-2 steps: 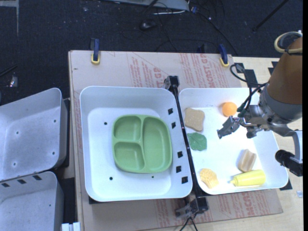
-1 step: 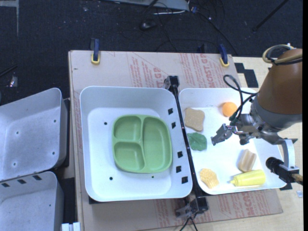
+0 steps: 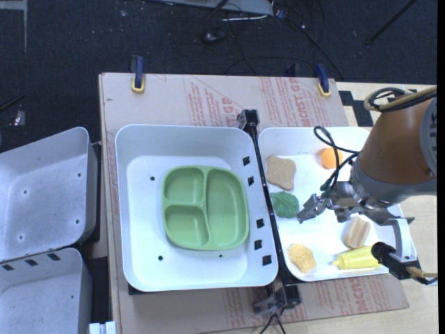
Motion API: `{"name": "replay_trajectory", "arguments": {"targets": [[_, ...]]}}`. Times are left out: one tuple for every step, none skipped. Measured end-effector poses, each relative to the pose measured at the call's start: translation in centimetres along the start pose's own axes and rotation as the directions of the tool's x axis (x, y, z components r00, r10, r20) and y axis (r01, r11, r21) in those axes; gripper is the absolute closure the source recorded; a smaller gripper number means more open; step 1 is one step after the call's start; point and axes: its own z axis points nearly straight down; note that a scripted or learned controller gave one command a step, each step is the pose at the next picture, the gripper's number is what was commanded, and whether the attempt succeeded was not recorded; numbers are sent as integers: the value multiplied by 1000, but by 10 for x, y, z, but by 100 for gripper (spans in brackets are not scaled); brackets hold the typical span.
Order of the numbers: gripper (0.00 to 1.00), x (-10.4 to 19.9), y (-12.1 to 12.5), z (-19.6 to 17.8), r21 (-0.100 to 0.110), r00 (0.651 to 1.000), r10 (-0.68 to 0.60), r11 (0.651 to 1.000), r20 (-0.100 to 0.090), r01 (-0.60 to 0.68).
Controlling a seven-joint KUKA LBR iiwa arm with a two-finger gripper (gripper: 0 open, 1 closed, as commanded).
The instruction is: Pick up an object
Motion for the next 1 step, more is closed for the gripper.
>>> {"name": "replay_trajectory", "arguments": {"targets": [[0,-1,0,43,2,1000,0,1000,-1,0]]}}
